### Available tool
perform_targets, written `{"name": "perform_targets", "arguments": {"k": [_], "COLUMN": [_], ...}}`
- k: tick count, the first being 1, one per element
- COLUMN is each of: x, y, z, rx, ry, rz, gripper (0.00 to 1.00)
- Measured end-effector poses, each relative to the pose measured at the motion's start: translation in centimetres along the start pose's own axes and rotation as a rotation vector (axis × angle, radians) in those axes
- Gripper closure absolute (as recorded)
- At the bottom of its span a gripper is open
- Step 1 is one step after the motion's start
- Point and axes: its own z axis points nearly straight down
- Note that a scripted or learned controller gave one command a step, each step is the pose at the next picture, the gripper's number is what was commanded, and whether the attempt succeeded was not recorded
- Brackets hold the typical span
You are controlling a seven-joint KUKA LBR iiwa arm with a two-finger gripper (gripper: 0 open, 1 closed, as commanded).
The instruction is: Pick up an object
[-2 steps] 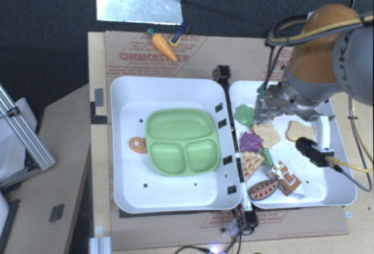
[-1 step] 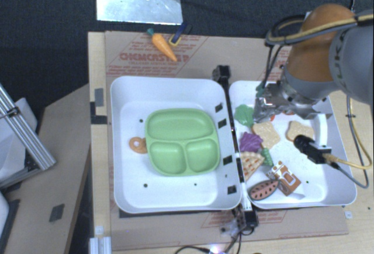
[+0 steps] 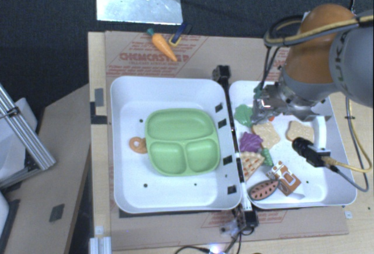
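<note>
Metal jaws: the gripper [image 3: 261, 104] hangs low over the far-left corner of the right bin [image 3: 339, 185], but from where I stand I cannot tell how far apart they are, nor whether anything sits between them.
Nearest thing: a green leafy toy [image 3: 243, 114] lies just left of the gripper, against the bin's left wall; it may be touching the tool, though I cannot be sure.
Other candidates: a pale cracker-like piece [image 3: 266, 132] lies just toward the near side of the gripper, a purple toy [image 3: 250, 142] nearer still, and a toast-shaped piece [image 3: 301, 130] to the gripper's right.
Farther in the right bin: a waffle wedge [image 3: 250, 163], a brown box-like toy [image 3: 284, 178] and a dark oval toy [image 3: 263, 190] sit near the bin's front edge, well away from the gripper.
Doing the step well: I judge the arm is in its descent or close on the pile. The pieces crowd each other, so it should centre on one piece, come straight down, and lift slowly enough to show whether anything really came up.
Risk: a flat cracker or leaf can slip out of a pinch, and the bin wall sits close on the left.
Left bin [image 3: 125, 188]: a green divided plate [image 3: 181, 140] with a small orange ring [image 3: 138, 144] beside it.
Beyond the bins: a toy carrot [image 3: 163, 46] on a cardboard sheet [image 3: 193, 51].
Writing: red print on the cardboard seems to read "CHEMCAST", partly hidden; a fainter line below it is too small to read.
</note>
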Motion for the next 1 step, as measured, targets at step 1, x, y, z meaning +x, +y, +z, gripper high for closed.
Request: {"name": "perform_targets", "arguments": {"k": [1], "x": [-0.37], "y": [-0.59], "z": [0.25], "rx": [0.001], "ry": [-0.001], "rz": [0.006], "gripper": [1.0]}}
